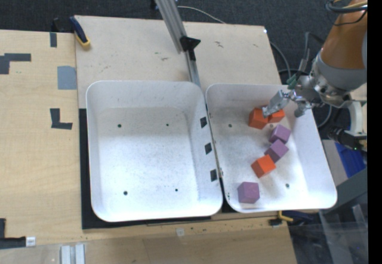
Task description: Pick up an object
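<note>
The right bin holds several small blocks. An orange block lies near its far side, and my gripper hangs right over that block's right end, low in the bin. Whether it touches the block cannot be made out. Below it, in a slanted row, lie a purple block, a second purple block and another orange block. A third purple block rests near the bin's front edge. The arm's orange band rises at the right.
The left bin sits beside the right one, with a shared wall between them. A metal rail slants in from the top to the bins' far edge. A blue and yellow tool lies at the bench's back left. Cables hang at the right.
</note>
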### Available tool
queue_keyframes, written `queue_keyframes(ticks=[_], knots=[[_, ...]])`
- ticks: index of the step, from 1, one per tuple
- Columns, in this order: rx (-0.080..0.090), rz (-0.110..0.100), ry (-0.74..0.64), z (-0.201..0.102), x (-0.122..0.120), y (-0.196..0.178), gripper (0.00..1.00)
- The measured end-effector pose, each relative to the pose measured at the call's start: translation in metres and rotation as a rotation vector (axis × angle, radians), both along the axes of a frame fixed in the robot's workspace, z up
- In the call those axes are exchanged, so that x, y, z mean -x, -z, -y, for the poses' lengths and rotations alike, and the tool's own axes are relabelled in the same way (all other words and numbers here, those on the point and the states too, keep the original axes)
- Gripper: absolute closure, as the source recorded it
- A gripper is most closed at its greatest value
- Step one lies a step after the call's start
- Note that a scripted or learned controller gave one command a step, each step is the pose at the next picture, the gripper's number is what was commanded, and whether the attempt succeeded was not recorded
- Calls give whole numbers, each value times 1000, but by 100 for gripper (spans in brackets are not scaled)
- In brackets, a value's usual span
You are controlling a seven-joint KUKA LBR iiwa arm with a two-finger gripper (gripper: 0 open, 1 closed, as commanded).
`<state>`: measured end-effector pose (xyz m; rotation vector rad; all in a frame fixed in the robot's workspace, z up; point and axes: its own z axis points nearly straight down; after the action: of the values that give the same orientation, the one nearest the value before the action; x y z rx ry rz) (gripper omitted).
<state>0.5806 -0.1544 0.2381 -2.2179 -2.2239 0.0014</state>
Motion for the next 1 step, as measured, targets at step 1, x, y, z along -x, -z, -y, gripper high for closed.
queue_keyframes(ticks=[1], knots=[[1,-2,0,8,-34,145,0]])
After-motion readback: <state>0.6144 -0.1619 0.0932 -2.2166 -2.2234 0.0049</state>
